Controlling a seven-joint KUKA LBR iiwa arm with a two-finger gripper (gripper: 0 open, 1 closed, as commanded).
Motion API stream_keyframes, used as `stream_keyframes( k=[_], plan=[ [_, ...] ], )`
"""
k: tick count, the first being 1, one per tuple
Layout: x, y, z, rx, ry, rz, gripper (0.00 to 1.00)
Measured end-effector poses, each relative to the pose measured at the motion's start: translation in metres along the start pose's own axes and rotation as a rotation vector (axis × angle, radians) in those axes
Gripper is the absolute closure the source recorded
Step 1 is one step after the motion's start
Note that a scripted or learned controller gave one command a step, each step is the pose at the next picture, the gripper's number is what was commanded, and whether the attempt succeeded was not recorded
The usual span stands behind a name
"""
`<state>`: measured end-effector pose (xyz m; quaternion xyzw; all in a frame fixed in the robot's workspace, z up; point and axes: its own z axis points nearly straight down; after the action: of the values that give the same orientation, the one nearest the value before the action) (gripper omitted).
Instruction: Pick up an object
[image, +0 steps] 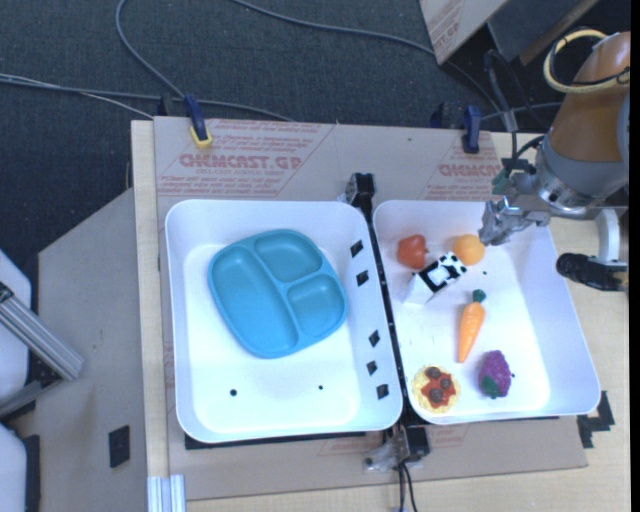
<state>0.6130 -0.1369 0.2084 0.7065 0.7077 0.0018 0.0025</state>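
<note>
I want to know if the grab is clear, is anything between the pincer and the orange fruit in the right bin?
Nothing visible. The pincer hangs right beside the orange fruit, on its right. The tomato and the black-and-white tag block lie on the fruit's far side from it.

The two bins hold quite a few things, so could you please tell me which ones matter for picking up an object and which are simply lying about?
For the job, in the right bin:
gripper
orange fruit
red fruit
carrot
purple grapes
small pizza
black-and-white marker block

Lying about:
blue divided plate in the left bin
</note>
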Motion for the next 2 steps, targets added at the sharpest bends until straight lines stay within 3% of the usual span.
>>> stream_keyframes(
  k=[2],
  plan=[
    [0.107,-0.002,-0.006,0.009,0.004,-0.004,1.00]
  ],
)
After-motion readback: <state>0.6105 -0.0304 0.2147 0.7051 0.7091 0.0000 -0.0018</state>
